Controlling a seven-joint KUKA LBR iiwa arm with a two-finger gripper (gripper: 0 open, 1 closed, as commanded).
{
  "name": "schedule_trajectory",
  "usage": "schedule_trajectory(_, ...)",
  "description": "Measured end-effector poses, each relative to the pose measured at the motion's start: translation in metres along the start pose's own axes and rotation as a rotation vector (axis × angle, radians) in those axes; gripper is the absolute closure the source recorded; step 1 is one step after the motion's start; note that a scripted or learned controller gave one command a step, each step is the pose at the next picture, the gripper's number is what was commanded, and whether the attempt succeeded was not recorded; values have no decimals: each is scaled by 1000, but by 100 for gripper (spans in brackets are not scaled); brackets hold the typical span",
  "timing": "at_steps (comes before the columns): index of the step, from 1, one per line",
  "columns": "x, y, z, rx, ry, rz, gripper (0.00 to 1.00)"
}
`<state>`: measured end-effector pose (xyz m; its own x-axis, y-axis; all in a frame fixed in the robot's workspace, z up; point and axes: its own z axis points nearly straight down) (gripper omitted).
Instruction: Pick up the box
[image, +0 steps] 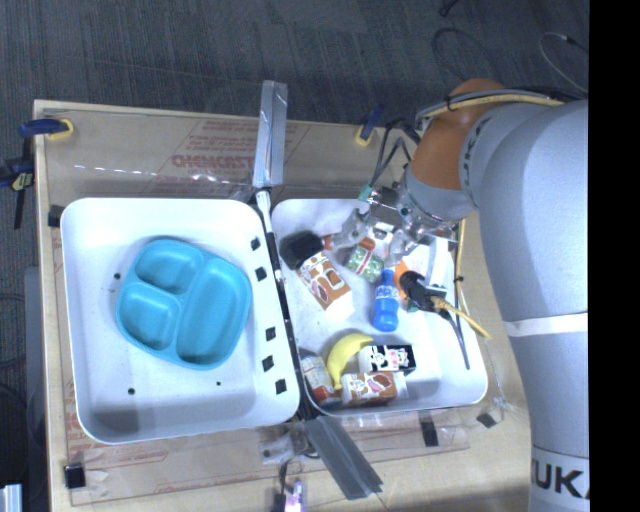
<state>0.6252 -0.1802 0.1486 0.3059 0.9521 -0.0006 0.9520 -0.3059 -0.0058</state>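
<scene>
Right bin, crowded lot:
- box, brown and white carton, lying tilted near the bin's rear-left corner, just beside a black object; top face exposed, probably graspable from above.
- blue bottle, mid-bin.
- banana and cow-print carton, front edge.

Left bin: blue divided tray.

Hand: low over the rear clutter, right of the box; grip state cannot be told.
</scene>
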Motion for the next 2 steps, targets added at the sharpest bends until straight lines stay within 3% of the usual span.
schedule_trajectory(1,5,-6,36,-34,0,-78,0)
schedule_trajectory(2,30,-76,43,-38,-1,-175,0)
